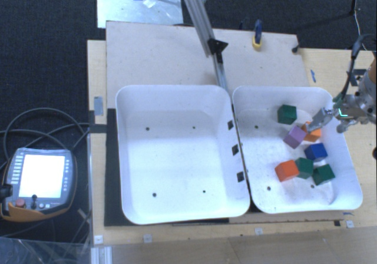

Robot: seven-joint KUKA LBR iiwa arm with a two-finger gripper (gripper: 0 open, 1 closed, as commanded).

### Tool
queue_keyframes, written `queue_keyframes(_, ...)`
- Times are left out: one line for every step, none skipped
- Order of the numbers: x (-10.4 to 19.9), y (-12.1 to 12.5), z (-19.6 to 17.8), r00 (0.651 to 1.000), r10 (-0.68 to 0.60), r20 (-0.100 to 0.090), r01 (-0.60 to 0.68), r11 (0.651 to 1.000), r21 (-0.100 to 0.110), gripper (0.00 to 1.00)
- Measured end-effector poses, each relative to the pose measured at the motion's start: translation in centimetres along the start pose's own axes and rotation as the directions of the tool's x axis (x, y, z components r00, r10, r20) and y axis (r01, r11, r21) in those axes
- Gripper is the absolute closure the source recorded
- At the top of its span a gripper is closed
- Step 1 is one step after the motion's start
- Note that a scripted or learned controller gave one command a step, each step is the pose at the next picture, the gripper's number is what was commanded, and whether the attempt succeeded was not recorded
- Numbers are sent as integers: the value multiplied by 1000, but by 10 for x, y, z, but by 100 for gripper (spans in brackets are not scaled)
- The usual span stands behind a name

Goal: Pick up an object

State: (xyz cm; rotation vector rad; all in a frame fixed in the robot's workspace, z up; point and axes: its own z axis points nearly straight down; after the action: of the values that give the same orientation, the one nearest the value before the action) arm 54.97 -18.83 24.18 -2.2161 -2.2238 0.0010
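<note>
Two white bins sit side by side on the bench. The left bin [177, 151] shows just small dark dots on its floor. The right bin [265, 133] has all the blocks, bunched up on its right side.

Blocks in the right bin: a dark green block [287, 114] sits alone near the top. Lower down is a purple block [295, 137], tilted. Just beside it on the right is a small orange block [313, 134], partly hidden, touching the purple one. Below them is a blue block [316, 151]. At the bottom is a row: a big orange block [287, 170] on the left, a green block [304, 167] touching it in the middle, and one more green block [323, 174] on the right, close to the blue one.

The arm comes in from the right w/ its gripper [321, 118] low over the right bin, just above the purple & small orange blocks. A grey finger [320, 119] points down-left at them. The claw is too small & blurry here, so I can't tell if it is spread, pressed together or pinching a block. No block looks lifted; all seem to rest on the bin floor.

Left of the bench, a control pad w/ a bright screen [38, 181] lies on the dark floor.
</note>
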Motion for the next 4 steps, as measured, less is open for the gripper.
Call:
queue_keyframes(0, 1, -2, 1000, 0, 1, 0, 1000, -4, 0)
queue_keyframes(-4, 0, 60, 1000, 2, 0, -2, 1000, 2, 0)
queue_keyframes(-7, 3, 119, 1000, 1, 5, -1, 1000, -7, 0)
queue_keyframes(-9, 8, 124, 1000, 1, 10, 0, 1000, -25, 0)
